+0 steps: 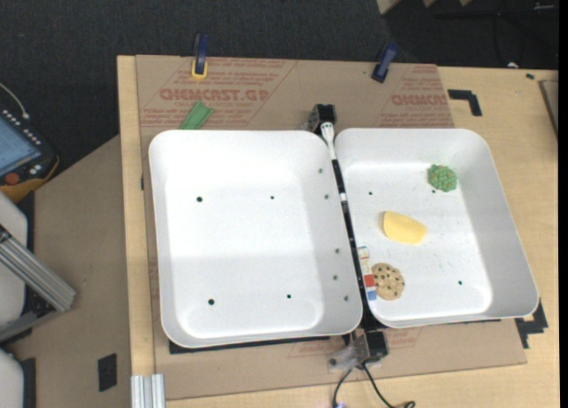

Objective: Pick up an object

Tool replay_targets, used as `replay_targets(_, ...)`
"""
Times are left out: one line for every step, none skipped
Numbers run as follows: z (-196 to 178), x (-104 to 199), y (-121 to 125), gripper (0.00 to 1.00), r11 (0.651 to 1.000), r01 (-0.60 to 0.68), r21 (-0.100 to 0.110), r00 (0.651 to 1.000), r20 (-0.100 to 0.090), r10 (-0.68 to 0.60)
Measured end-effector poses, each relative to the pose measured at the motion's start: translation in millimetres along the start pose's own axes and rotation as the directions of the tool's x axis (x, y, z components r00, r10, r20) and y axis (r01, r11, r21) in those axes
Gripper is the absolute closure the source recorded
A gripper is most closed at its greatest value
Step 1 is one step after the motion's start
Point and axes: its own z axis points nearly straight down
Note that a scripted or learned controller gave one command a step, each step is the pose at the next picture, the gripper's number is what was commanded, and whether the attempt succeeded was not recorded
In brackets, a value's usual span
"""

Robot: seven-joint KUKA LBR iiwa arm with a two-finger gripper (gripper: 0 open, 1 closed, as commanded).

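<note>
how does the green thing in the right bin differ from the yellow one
The green object is rough-edged and roundish; the yellow object is smooth and wedge-like. The green object looks smaller and lies nearer the bin's far edge; the yellow object lies near the middle. Both rest loose in the right bin, apart from each other.

Of the rig's own hardware, a narrow black strip with small screws (342,211) runs between the shallow white plastic left bin (240,247) and its twin, the right bin (470,247). At the strip's far end sits a small black-and-silver fitting (321,117). At its near end is a similar dark fitting (371,344) with a thin dark cable (355,387) (where it leads I cannot tell).
</note>
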Motion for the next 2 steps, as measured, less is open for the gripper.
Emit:
replay_targets(133,2,-4,1.00,0.999,-0.004,0.034,1.000,-0.014,0.005)
replay_targets(113,1,-46,1.00,1.000,-0.006,0.024,1.000,-0.011,0.006)
